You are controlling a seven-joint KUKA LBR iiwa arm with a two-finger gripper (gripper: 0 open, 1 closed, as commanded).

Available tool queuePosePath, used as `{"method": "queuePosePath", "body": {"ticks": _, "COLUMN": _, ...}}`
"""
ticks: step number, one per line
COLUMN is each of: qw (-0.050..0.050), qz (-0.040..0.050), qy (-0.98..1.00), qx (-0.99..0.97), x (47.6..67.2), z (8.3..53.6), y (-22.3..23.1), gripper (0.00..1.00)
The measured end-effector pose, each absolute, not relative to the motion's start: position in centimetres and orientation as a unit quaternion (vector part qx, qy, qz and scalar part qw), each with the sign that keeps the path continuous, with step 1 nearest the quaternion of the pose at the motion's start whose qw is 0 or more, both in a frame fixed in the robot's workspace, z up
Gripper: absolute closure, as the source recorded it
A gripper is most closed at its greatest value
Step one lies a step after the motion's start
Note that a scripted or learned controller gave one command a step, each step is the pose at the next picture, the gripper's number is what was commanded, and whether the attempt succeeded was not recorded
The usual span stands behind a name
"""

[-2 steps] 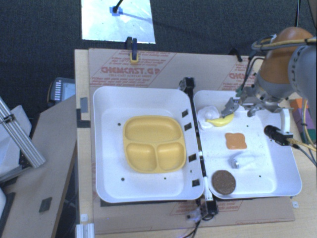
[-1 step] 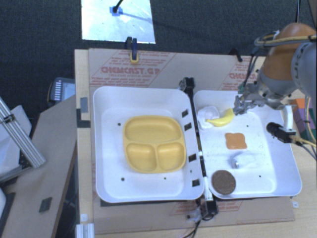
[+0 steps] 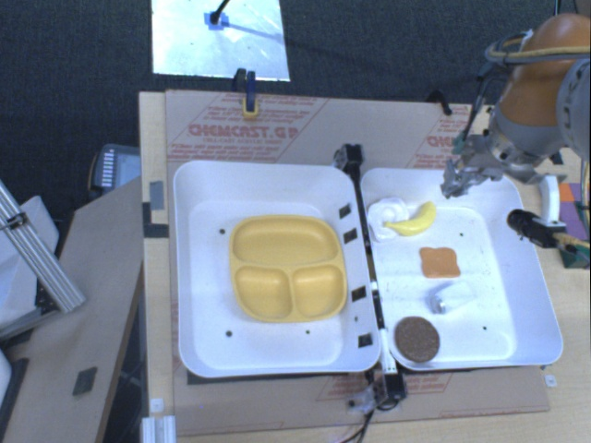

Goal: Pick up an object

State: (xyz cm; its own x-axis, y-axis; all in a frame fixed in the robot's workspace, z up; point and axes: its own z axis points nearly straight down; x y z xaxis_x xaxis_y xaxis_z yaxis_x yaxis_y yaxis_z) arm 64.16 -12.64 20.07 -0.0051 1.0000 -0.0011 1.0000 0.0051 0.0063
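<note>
My gripper [image 3: 454, 188] hangs over the far edge of the right bin [image 3: 517, 289], above and right of a yellow banana [image 3: 412, 220]. The banana lies against a white crumpled object [image 3: 386, 214] at the bin's far left. Nearer the front lie an orange toast-like slice [image 3: 440, 262], a clear pale object [image 3: 446, 297] and a round brown cookie [image 3: 417, 338]. Nothing shows between the gripper's tips, which are too small to read.
The left bin [image 3: 199, 247] holds a yellow divided plate [image 3: 284, 268] with three compartments. A black divider with clips [image 3: 360, 247] runs between the bins. Cardboard lies under both bins; a shiny metal sheet [image 3: 220, 26] lies at the back.
</note>
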Motion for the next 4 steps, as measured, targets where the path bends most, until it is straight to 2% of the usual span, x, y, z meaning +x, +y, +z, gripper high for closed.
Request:
{"method": "queuePosePath", "body": {"ticks": 1, "qw": 0.003, "qz": 0.002, "qy": 0.709, "qx": 0.705, "x": 64.3, "z": 25.5, "y": -12.7, "gripper": 1.0}}
{"method": "queuePosePath", "body": {"ticks": 2, "qw": 0.0, "qz": 0.0009, "qy": 0.71, "qx": 0.704, "x": 63.9, "z": 24.5, "y": -8.1, "gripper": 1.0}}
{"method": "queuePosePath", "body": {"ticks": 4, "qw": -0.001, "qz": 0.0008, "qy": 0.711, "qx": 0.703, "x": 62.5, "z": 23.4, "y": 3.7, "gripper": 1.0}}
